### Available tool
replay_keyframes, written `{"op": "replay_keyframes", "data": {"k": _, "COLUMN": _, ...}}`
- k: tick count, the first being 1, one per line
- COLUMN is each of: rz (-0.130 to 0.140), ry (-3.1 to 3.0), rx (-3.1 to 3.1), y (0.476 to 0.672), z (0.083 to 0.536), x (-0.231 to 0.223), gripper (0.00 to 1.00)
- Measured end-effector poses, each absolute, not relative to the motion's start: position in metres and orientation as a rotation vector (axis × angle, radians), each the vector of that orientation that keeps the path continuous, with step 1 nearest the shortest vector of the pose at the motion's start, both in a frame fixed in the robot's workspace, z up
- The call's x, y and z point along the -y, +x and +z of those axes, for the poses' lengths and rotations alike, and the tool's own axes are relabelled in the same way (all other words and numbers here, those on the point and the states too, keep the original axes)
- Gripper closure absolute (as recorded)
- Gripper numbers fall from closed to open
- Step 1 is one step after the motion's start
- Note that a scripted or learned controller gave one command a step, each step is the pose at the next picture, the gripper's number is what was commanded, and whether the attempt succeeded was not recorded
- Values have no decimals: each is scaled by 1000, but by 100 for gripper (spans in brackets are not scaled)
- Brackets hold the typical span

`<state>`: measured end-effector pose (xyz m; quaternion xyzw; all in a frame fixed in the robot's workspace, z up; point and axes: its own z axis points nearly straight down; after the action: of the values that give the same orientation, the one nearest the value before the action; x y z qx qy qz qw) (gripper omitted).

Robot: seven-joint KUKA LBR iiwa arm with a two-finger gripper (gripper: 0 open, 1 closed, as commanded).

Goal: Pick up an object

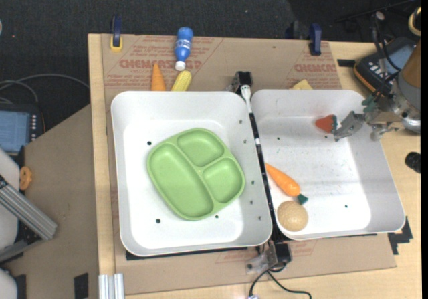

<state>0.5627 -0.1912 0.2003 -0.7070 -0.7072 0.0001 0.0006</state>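
The right bin (374,177) holds three objects. A small red piece (325,123) lies near its back, an orange carrot (282,180) lies by its left wall, and a round beige ball (292,216) sits at its front left corner. My gripper (363,128) hangs over the back right part of this bin. It is open, with nothing between its fingers. The left finger (344,126) is just right of the red piece; I cannot tell whether they touch.
The left bin (134,157) holds a green divided plate (195,173). Behind that bin, on the board, lie a blue-and-white bottle (182,48), an orange cone (157,78) and a yellow piece (181,80). A black divider (254,137) runs between the bins.
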Motion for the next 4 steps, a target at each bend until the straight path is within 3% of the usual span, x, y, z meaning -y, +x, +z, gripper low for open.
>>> {"op": "replay_keyframes", "data": {"k": 1, "rz": 0, "ry": -2210, "rx": 2227, "y": 581, "z": 79, "x": 110, "gripper": 0}}
{"op": "replay_keyframes", "data": {"k": 2, "rz": -9, "ry": -2221, "rx": 2228, "y": 528, "z": 191, "x": 78, "gripper": 0}}
{"op": "replay_keyframes", "data": {"k": 3, "rz": 5, "ry": -2220, "rx": 2214, "y": 476, "z": 184, "x": 82, "gripper": 0}}
{"op": "replay_keyframes", "data": {"k": 4, "rz": -7, "ry": -2224, "rx": 2227, "y": 503, "z": 98, "x": 99, "gripper": 0}}
